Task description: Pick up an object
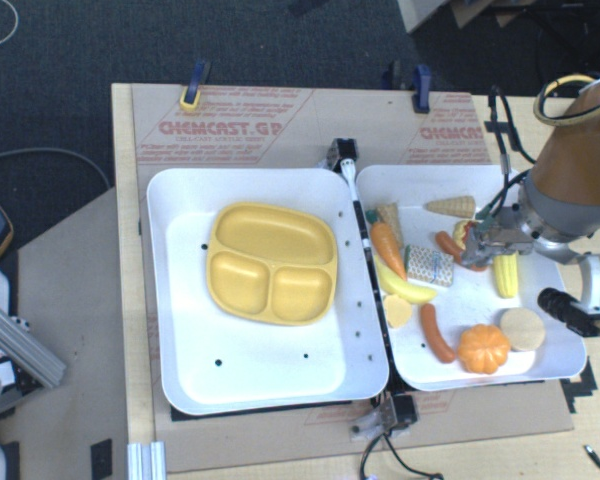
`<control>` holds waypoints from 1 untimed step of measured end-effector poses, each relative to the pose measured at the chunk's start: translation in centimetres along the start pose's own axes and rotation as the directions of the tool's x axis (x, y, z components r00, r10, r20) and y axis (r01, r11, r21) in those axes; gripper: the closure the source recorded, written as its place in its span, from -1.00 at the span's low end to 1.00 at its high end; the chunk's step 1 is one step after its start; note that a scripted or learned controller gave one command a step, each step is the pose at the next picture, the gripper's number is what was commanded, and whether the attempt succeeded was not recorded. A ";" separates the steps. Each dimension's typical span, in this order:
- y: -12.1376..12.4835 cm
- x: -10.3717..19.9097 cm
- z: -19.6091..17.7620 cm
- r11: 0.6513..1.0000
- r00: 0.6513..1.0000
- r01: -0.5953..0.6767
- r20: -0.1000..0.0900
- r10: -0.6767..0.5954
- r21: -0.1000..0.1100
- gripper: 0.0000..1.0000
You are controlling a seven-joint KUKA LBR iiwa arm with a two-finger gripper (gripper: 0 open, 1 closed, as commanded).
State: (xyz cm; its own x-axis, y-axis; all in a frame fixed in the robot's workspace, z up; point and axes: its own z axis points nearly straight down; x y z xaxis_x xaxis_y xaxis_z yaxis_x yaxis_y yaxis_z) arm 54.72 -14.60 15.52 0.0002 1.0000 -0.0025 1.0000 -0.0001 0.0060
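Crowded right bin (pixel 420 376) (left roomier)

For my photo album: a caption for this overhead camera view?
Robot claw lowered among toy foods in the right bin; yellow tray sits left.

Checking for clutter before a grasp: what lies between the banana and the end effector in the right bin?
In the camera view, a silver foil-wrapped item lies between the banana and the end effector.
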 end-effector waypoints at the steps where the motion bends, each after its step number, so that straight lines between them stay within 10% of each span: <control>1: 0.3 0.2 -6.4 1.000 1.000 0.002 0.000 -0.002 -0.003 1.00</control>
State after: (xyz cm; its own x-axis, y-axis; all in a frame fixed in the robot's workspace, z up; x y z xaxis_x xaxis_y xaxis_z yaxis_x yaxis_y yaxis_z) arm 54.97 -14.34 21.92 -0.0014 1.0000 -0.0029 1.0000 0.0015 0.0087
